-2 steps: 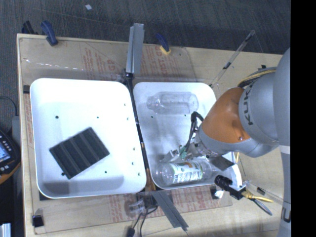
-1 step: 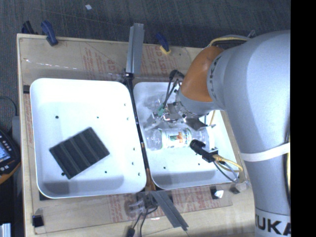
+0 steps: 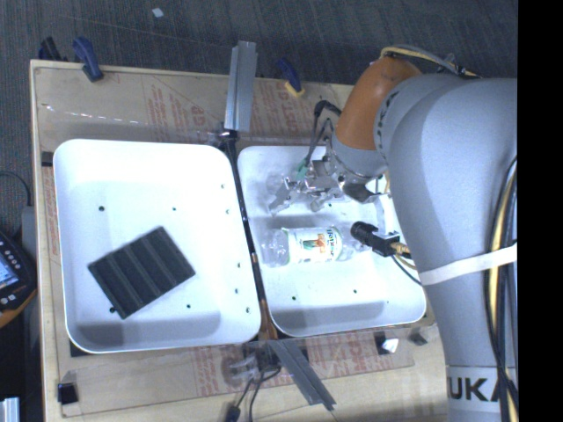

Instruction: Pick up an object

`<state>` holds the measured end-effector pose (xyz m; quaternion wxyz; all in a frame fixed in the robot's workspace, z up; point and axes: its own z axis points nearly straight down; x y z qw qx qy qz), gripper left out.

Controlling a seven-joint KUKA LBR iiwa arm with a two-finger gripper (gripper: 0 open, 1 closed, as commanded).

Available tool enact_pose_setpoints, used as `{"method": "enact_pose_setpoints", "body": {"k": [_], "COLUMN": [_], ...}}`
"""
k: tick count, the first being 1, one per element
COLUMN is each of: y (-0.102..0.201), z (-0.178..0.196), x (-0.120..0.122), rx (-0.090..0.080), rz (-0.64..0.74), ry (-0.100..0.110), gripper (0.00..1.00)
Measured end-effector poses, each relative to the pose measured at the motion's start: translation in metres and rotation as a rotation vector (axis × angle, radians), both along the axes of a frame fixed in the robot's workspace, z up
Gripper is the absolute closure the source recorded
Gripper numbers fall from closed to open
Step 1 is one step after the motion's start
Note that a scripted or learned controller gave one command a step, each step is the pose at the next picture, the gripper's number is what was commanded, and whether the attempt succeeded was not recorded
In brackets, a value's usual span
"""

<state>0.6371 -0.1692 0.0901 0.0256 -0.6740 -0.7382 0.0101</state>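
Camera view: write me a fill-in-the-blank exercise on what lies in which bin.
1. The clear plastic bottle lies on its side in the view's ____ bin.
2. The dark ribbed panel lies flat in the view's ____ bin.
3. The gripper is over the same bin as the ____.
Missing words: right; left; bottle.

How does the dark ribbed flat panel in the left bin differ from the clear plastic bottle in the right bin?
The dark ribbed flat panel is opaque and rectangular; the clear plastic bottle is see-through, rounded, with a colourful label. The panel lies flat, askew in the left bin; the bottle lies on its side in the right bin. Both rest on bin floors.
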Motion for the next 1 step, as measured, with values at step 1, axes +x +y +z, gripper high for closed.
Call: {"method": "enact_pose_setpoints", "body": {"k": [1], "y": [-0.0201], "z": [0.0377], "x": [-0.0352], "rx": [-0.014], "rz": [0.150], "ry": [-0.050], "gripper": [0.00]}}
